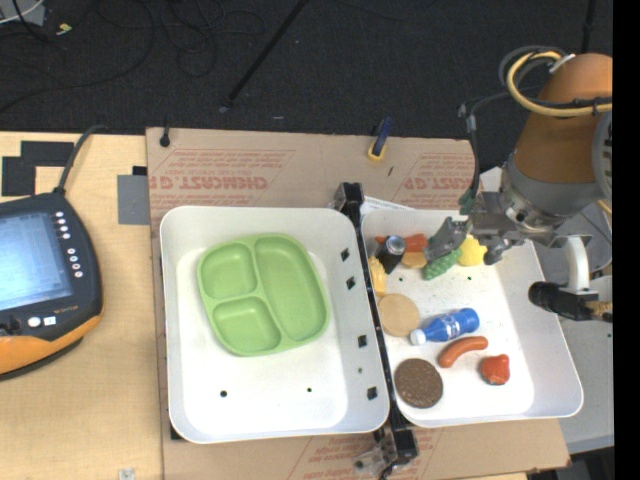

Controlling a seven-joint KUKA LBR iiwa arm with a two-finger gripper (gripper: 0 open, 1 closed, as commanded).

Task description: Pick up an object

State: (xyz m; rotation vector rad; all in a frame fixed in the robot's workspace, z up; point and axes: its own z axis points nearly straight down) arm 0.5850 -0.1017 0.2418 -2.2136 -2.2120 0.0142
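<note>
We see the pincer [463, 236] low over the right bin [545, 368], its fingers parted astride a green toy [441, 262] beside a yellow one [470, 254], with a blue bottle [448, 325], sausage [462, 350] and brown disc [418, 381] nearer us.

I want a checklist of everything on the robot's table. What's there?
Surface: cardboard-covered bench with two white bins side by side.
Job's things: right bin holds a blue bottle, a sausage, a red piece, a brown disc, a tan disc and a green toy.
Clutter: green divided tray in the left bin.
Grippers: gripper over the right bin's far end; fingers unclear.
Cables: black leads on the dark floor.
Surroundings: control pendant at left.
</note>
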